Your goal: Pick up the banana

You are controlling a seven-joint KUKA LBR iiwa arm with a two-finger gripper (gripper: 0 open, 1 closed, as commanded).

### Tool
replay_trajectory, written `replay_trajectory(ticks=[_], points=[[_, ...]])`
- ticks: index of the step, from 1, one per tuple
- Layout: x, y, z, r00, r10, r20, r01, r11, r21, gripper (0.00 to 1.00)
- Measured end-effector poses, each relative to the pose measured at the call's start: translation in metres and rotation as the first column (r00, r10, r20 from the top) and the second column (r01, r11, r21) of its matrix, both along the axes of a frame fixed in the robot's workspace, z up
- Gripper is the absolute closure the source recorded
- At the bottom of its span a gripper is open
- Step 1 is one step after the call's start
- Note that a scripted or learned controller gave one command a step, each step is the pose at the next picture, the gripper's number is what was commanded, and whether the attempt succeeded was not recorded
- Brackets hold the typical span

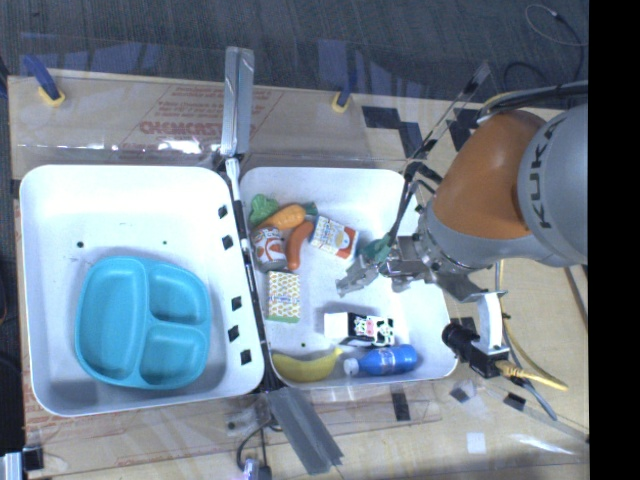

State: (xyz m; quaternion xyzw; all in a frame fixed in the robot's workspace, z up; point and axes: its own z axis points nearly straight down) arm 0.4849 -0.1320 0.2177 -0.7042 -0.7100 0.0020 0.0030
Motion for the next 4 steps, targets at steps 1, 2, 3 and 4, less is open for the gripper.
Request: replay_trajectory(ticks=[1, 2, 3, 4], points=[[-0.004, 0.034, -0.108, 0.986, -0.165, 0.020, 0.165, 0.986, -0.004, 0.00], [-0.008, 0.039, -0.127, 0.988, 0.155, 0.005, -0.155, 0.988, 0.000, 0.00], [-0.008, -0.023, -0.127, 0.943, 0.333, 0.006, -0.333, 0.943, 0.000, 0.00], [-0.007, -0.022, -0.119, 0.941, 0.338, 0.005, -0.338, 0.941, 0.000, 1.00]])
